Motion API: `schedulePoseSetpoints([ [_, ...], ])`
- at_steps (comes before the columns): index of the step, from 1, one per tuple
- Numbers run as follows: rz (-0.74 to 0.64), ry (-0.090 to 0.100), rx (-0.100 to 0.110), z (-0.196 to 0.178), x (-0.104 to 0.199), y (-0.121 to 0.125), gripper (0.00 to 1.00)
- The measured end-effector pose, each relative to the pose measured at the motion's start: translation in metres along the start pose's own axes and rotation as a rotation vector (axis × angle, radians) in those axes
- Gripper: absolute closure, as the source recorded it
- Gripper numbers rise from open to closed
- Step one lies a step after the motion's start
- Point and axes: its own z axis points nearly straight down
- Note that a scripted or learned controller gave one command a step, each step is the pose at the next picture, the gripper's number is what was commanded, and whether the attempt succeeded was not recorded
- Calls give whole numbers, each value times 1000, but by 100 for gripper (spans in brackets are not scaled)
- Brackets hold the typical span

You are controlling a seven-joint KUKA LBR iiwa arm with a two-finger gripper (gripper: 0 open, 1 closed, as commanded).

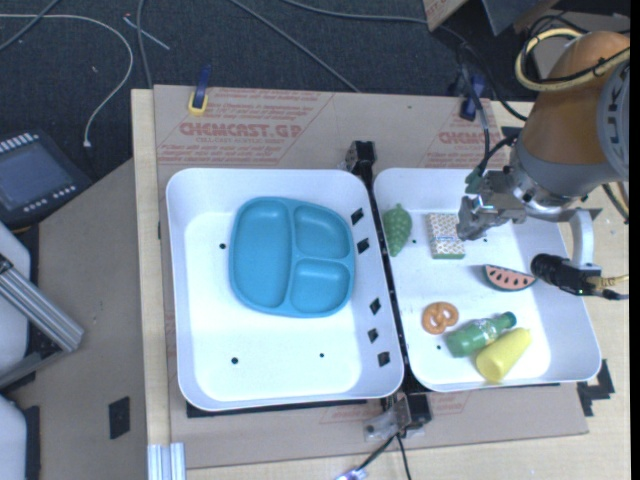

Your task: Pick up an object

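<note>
Cardboard-covered bench (pixel 300 118), dark cabled floor (pixel 80 28)

This was a robotics lab or test cell, not a home. A board printed with a maker's name (pixel 243 128) covered the bench, clamped at its far edge by a blue clip (pixel 201 90). Beyond that board, loose cables (pixel 110 28) trailed over dark carpet; left of it stood a small monitor (pixel 32 173) and an aluminium rail (pixel 35 303).

Below me I count two shallow white bins (pixel 200 268), one blue divided plate (pixel 292 256), and six small toy foods (pixel 470 298).
</note>
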Motion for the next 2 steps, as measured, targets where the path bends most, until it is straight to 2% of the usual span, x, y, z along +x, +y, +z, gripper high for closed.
schedulePoseSetpoints([
  [1,0,-1,-2,-64,-5,2,100],
  [2,-4,3,10,-49,50,4,100],
])
